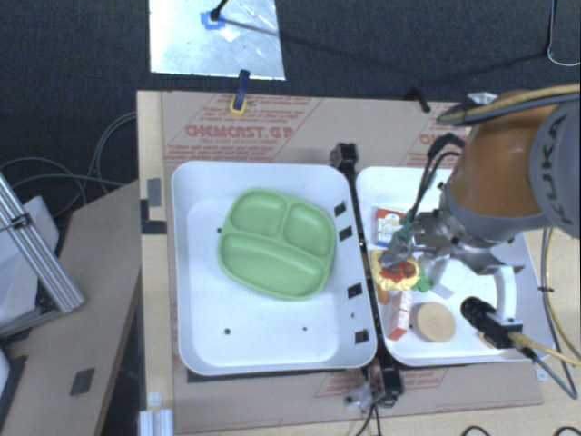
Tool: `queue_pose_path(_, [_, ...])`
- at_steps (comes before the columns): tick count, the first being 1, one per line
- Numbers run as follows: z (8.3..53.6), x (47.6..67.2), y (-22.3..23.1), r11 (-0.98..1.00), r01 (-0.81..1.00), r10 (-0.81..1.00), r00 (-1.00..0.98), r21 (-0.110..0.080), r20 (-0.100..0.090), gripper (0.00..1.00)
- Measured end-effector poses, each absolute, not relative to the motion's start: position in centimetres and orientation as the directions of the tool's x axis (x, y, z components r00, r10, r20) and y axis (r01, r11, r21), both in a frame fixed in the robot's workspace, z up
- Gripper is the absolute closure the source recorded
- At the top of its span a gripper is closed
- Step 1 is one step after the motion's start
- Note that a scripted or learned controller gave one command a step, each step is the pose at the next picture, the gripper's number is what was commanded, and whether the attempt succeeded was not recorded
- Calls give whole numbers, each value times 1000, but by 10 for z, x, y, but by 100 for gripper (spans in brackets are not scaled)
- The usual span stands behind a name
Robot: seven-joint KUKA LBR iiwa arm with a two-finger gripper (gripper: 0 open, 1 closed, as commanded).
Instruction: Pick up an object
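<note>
Green divided plate [277, 242] in left bin [195, 334], wooden disc [434, 322] in right bin [454, 352]

Words you can read on the tabletop and the arm

The brown board [263, 121] under the bins has red letters that look like "CHEMCAST GP" above the left bin, and more red letters at its right and bottom edges, too cut off to read. The grey arm [556, 166] shows big letters "UK" at the right. A small packet [388, 223] has print too tiny to read.
</note>
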State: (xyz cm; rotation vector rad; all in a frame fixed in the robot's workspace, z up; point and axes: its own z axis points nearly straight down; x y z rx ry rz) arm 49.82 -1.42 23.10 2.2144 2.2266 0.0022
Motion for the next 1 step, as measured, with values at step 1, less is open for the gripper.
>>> queue_pose_path(1, [214,502,-13,1,1000,1000,-1,-2,0,100])
